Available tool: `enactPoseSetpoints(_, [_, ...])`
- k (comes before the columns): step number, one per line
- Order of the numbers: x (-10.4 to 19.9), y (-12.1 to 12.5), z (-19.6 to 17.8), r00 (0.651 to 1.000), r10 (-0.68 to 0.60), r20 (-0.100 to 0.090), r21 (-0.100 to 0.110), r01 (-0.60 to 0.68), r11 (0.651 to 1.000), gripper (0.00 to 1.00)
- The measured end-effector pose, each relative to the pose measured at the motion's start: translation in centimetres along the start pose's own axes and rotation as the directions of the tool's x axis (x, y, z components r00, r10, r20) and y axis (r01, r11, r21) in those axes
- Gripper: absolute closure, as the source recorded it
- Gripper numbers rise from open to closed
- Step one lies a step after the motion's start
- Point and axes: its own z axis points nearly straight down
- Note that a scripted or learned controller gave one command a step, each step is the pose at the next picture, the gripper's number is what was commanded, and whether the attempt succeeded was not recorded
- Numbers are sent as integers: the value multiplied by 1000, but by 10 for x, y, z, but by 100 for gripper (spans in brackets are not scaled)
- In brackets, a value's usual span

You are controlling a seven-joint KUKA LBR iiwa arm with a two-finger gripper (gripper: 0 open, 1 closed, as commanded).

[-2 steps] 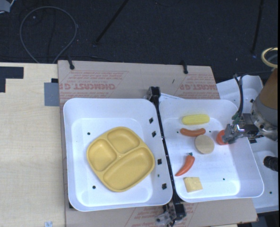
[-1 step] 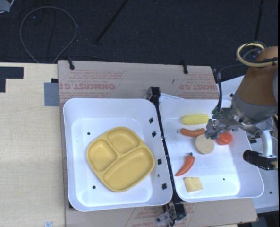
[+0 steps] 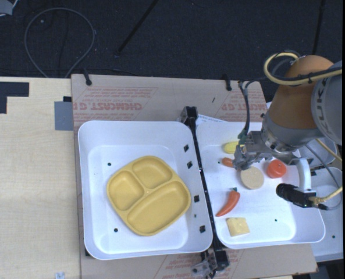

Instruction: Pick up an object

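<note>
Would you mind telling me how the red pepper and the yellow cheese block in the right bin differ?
The red pepper is long, curved and tapered; the cheese block is squarish and flat. The pepper is red, the cheese pale yellow. Both lie in the right bin, close together.

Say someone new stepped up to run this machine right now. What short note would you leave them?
Pincer: down in the right bin, beside the tan disc; whether it grips anything cannot be seen.
Things: yellow piece, small orange piece and red ball lie close around it; red pepper and yellow wedge lower in the view. Yellow divided plate lies in the left bin.
Done: nothing seen lifted. Left: grasp one item and raise it.
</note>
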Motion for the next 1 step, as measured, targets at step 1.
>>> enactPoseSetpoints(1, [56, 8, -12, 1000, -2, 0, -2, 2, 1000, 100])
